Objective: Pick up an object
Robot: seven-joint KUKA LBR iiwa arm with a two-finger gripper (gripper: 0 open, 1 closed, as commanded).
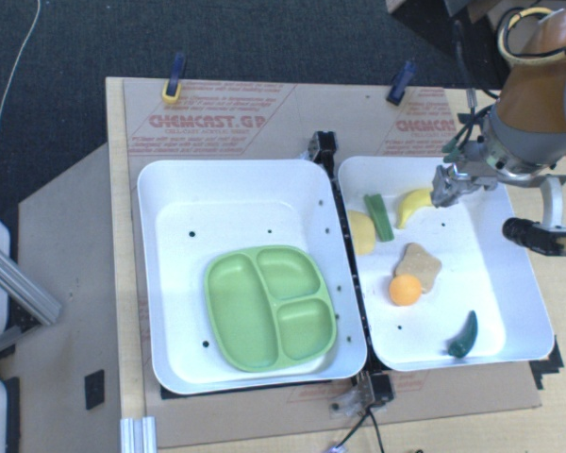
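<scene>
The gripper (445,189) hangs just right of the banana (413,203), whose long axis slants up-right toward it; finger state unclear.

The arm (538,74) runs off the right edge; the pincer (445,189) tips look blurred, perhaps overlapping the banana (413,203).

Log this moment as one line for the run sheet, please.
arm: over right bin | gripper: just right of yellow banana | grasp: none seen | left bin: green tray
</scene>
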